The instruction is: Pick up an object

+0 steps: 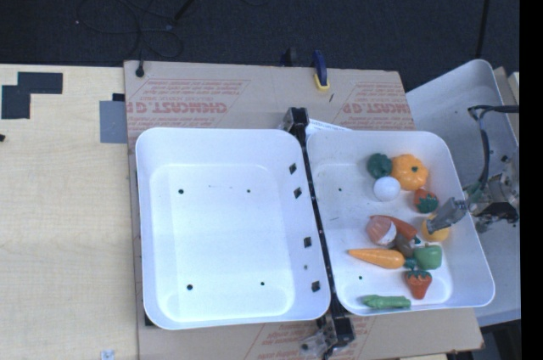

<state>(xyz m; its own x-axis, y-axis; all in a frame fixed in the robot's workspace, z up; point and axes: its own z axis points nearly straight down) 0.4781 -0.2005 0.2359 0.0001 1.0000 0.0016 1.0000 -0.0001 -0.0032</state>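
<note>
The right bin (pixel 339 180) holds several toy foods. An orange pumpkin (pixel 411 171), a dark green piece (pixel 378 165) and a white ball (pixel 387 188) lie near its far side. Below them are a red and green piece (pixel 426 201), a pink slice of meat (pixel 386 229), a carrot (pixel 377 258), a green pepper (pixel 428 256), a red piece (pixel 417 284) and a green pod (pixel 386 301). My gripper (pixel 446 216) reaches in from the right, low over the bin's right side. Its grey tip sits just above a small yellow piece (pixel 436 233).
The left bin (pixel 146 180) stands beside the right one, with a black clip strip (pixel 307 205) between them. Both rest on a cardboard sheet (pixel 212 99). A grey plate (pixel 462 91) and dark cables (pixel 485 154) lie at the right.
</note>
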